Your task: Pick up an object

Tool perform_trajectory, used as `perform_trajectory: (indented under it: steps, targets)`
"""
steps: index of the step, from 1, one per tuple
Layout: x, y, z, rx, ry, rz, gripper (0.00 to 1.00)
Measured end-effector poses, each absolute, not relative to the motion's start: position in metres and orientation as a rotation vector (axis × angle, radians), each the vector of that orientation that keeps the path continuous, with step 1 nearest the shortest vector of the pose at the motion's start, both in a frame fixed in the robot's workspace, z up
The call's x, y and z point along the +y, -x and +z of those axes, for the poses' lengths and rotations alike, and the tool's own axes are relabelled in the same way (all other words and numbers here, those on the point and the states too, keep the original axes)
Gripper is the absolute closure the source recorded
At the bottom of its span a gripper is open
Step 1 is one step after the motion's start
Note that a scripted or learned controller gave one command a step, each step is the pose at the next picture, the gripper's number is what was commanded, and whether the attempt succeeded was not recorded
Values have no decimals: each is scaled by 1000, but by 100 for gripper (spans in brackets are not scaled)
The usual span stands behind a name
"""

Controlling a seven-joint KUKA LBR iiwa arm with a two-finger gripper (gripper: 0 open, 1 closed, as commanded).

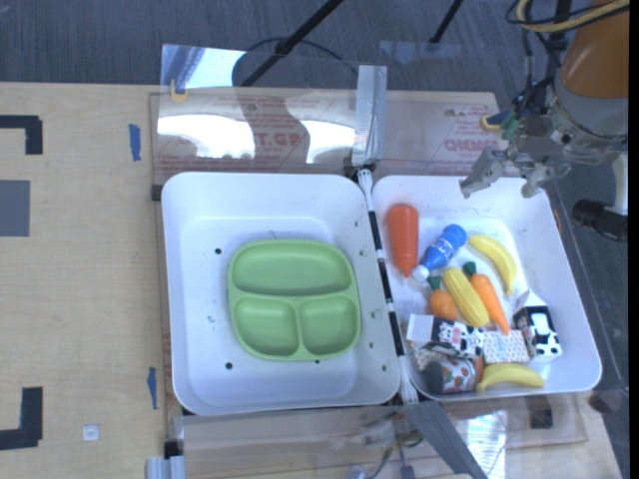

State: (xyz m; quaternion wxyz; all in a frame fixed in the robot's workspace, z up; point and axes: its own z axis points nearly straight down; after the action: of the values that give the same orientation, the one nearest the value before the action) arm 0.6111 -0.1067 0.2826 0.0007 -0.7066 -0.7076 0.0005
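The gripper [507, 175] is seen above the far edge of the right bin [571, 312], its two fingers spread apart with nothing between them. Below it, inside that bin, an orange bottle [403, 238], a blue bottle [441, 249], a banana [496, 257], a corn cob [465, 296] and a carrot [490, 300] are clustered near the middle. Cow-patterned cartons [538, 329] and a second banana [510, 375] are placed nearer the front; no lettering on them can be read. A green divided tray [295, 298] is held in the left bin [190, 267].
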Motion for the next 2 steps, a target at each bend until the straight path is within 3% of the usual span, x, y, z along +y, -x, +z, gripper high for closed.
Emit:
perform_trajectory:
  steps: [1, 2]
  targets:
    - [-155, -630, 101, -2331, 2105, 0, 0]
    - [-195, -598, 86, -2438, 1981, -1, 0]
